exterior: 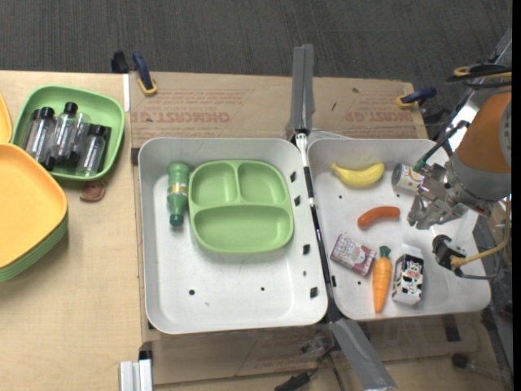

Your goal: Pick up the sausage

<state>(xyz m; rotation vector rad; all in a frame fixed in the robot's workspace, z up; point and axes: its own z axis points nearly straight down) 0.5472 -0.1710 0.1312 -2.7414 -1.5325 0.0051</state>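
The sausage (379,216), orange-red and slightly curved, lies on the floor of the right bin (358,304), just below the banana. My gripper (425,210) hangs at the right side of that bin, a short way to the right of the sausage and apart from it. The grey arm with its orange band reaches in behind it from the right. Nothing shows in the gripper's grasp.
The right bin also holds a banana (358,173), a silver can (404,177) by the gripper, a pink box (352,253), a carrot (381,279) and a small milk carton (409,279). The left bin (236,296) holds a green divided plate (240,206) and a green bottle (177,192).
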